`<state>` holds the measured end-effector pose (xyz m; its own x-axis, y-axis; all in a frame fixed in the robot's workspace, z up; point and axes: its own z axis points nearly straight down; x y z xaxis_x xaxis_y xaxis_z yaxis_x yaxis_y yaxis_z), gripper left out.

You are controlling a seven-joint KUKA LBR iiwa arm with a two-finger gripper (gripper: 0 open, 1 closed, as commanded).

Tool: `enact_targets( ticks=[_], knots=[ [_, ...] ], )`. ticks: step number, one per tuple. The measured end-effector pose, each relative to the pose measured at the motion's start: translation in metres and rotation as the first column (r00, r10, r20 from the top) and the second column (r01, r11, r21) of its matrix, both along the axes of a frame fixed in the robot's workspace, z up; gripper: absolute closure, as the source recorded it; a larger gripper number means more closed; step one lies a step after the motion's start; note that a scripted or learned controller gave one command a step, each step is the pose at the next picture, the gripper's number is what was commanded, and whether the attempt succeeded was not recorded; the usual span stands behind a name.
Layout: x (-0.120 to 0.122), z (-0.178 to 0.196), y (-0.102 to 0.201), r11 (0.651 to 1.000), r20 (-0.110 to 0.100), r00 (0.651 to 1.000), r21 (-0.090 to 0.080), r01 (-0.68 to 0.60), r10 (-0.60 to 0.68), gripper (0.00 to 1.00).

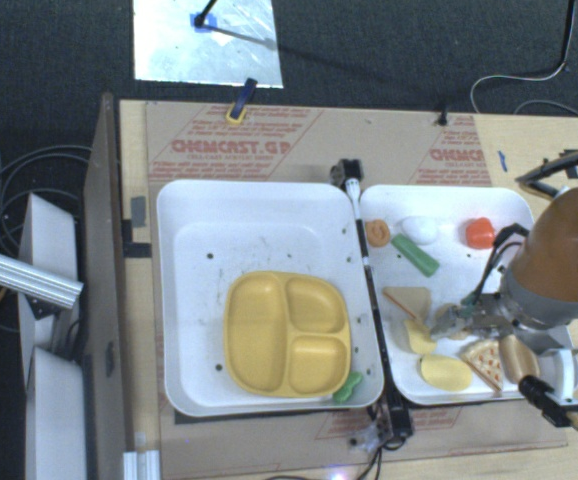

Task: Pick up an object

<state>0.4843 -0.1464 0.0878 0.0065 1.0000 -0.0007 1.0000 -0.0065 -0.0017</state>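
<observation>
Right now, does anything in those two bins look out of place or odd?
One thing: a small green piece sits wedged between the yellow divided plate and the left bin's front right corner, apart from the other items, which lie in the right bin. Nothing looks spilled or broken.

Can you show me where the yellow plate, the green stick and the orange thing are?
yellow plate (pixel 259 343): camera view, its big left section.
green stick (pixel 415 255): camera view, its middle.
orange thing (pixel 480 232): camera view, its top.
</observation>
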Motion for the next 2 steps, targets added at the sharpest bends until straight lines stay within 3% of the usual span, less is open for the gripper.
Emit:
enact_targets(
  ticks=[1, 2],
  knots=[
    [0.006, -0.001, -0.045, 0.999, -0.004, 1.0, 0.032, -0.02, 0.02, 0.0],
    [0.12, 0.118, 0.017, 1.0, 0.024, 0.999, -0.001, -0.022, 0.022, 0.0]
  ],
)
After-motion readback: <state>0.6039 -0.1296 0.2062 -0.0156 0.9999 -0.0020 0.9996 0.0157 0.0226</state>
